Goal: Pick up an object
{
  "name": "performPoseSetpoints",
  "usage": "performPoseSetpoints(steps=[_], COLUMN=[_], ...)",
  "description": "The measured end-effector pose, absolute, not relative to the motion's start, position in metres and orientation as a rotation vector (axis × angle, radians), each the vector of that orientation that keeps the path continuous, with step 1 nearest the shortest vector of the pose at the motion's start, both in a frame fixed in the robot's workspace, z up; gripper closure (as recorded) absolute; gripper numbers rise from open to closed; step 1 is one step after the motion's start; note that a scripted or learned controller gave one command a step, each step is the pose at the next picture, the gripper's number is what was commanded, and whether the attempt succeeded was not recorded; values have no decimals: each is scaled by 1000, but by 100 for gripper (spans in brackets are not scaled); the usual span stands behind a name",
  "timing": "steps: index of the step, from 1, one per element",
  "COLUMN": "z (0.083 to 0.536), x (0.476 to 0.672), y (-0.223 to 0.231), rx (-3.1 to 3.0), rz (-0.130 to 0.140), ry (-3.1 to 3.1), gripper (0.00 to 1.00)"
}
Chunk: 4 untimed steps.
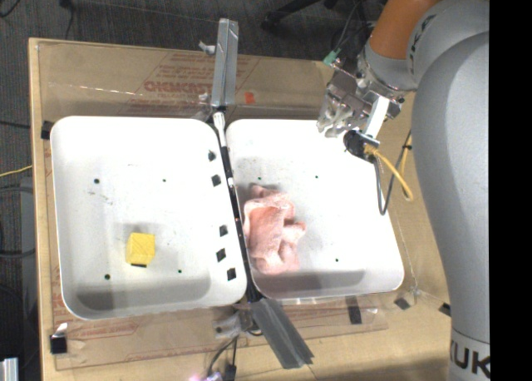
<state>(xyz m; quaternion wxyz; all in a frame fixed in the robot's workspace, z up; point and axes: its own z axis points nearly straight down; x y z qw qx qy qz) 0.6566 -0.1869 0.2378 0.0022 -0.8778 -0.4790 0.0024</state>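
Note:
A crumpled pink cloth-like object [272, 230] lies in the right bin [357, 230], against its left wall. A small yellow block [140, 249] rests in the left bin [100, 155], toward the near left. My gripper [331, 124] hangs over the far edge of the right bin, well above and to the right of the pink object. Nothing is seen between its fingers.
A grey metal divider bar [224, 71] runs between the two bins and sticks out at the far side. A yellow cable [397, 178] loops off the wrist over the right bin's right rim. The grey arm [453, 163] fills the right side.

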Motion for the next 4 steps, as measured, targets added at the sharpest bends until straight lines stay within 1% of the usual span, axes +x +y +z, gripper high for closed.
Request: performPoseSetpoints(steps=[1,2,3,4], z=[137,218,276,304], x=[656,657,657,648], y=[-162,-145,-166,-203], rx=[-2655,-2672,-2852,-3026], rz=[6,3,3,5], ry=[-1669,-1647,-1313,-834], gripper=[100,100,100,100])
